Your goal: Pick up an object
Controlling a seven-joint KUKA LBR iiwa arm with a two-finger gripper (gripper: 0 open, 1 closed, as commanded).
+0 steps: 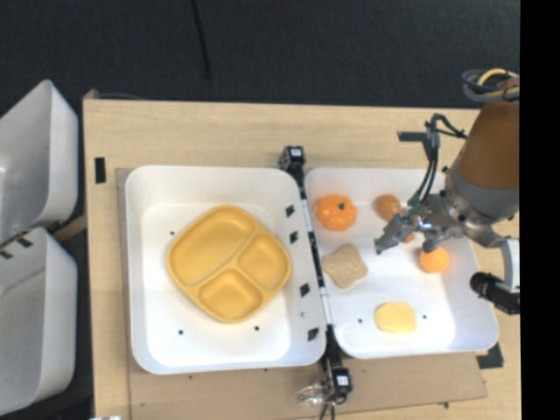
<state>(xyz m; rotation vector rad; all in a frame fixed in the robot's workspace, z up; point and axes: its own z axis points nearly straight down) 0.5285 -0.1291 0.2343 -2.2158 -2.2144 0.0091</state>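
Right of centre in your frame, the gripper (395, 232) hangs over the right bin (350, 339); whether it's clenched you cannot tell.

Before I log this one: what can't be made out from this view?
- Tool: too small and dark to tell whether it grips anything.
- Small orange ball: its top is covered by the arm.
- Small orange item behind the tool: partly hidden, kind unclear.
- Arm: cut off at the right.
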